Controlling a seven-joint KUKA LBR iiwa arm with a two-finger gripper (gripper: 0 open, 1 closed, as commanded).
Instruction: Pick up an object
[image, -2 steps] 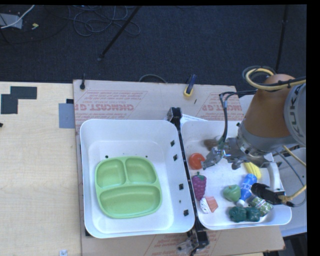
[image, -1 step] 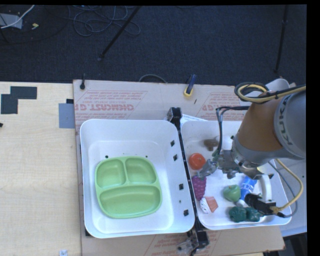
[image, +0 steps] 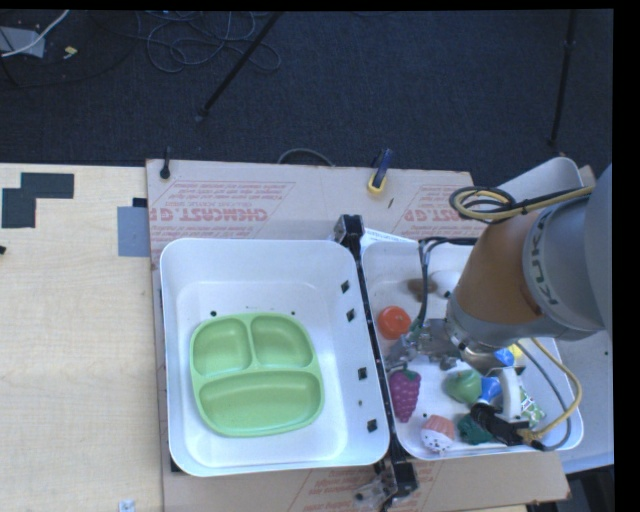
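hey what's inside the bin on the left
The left bin holds a green divided plate with three compartments, nothing visible in them. Whatever lies beneath the plate is covered.

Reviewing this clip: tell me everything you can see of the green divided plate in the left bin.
The green plate is pale lime, looks like smooth plastic, rounded-rectangular, with three compartments: two smaller ones at the far side, one long one nearer the camera. It lies flat, right way up, on the floor of the left bin, roughly central, apart from the walls. Nothing shows in its compartments and nothing touches it; the gripper is over the right bin.
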